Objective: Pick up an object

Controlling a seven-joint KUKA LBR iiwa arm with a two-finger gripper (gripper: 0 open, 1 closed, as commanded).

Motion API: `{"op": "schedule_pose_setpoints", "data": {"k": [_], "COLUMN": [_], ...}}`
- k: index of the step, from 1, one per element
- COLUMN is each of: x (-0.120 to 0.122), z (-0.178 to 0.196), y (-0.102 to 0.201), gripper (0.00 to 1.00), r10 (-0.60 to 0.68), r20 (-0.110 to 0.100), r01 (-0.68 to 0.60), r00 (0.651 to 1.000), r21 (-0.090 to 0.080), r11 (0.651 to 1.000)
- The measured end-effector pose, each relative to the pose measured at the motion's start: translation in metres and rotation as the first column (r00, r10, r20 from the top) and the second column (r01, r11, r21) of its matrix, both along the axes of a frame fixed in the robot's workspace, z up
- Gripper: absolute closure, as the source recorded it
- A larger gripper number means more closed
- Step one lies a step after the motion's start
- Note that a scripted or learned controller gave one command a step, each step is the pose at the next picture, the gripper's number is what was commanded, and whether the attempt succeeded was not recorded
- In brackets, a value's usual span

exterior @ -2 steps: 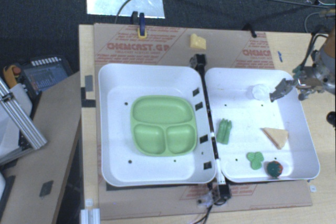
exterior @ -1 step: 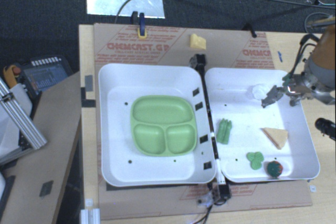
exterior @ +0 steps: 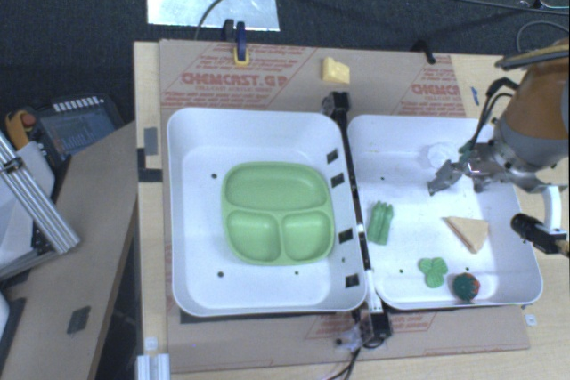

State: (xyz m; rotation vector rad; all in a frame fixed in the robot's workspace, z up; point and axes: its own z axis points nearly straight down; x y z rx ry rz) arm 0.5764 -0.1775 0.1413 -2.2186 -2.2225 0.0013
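- Two shallow white bins sit side by side on a cardboard-covered surface (exterior: 267, 76), seen from above at a slant.
- The left bin (exterior: 191, 191) holds a pale green divided tray (exterior: 276, 212) with three compartments.
- The right bin (exterior: 401, 156) holds the loose things that could be picked: a green ridged piece (exterior: 380, 222) near the divider, a tan wedge (exterior: 468, 232) towards the right, a small green leafy piece (exterior: 433, 270) near the front edge, and a round green and red piece (exterior: 465, 286) just beside it.
- A small yellow block (exterior: 336, 70) lies on the cardboard behind the bins, outside both.
- The arm (exterior: 539, 116), grey with an orange band, reaches in from the right over the back of the right bin.
- Its gripper (exterior: 459, 172) hangs over bare white bin floor, above and a little left of the tan wedge, apart from it.
- The fingers are a dark blur from here; I cannot tell whether they are spread or pressed together, and I see nothing between them.
- My reading: this is the approach step, with no object picked yet.
- The tan wedge looks the nearest target. The next move would call for shifting towards the front right, centring over it, and coming down with the fingers either side of its narrow width.
- The wedge's sloped sides could slip out of a pinch.
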Motion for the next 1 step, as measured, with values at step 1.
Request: {"op": "schedule_pose_setpoints", "data": {"k": [1], "x": [-0.0002], "z": [-0.0522], "y": [0.0006], "gripper": [0.00], "r10": [0.000], "r20": [-0.001], "r01": [0.000], "r00": [1.000], "r21": [0.001], "r11": [1.000]}}
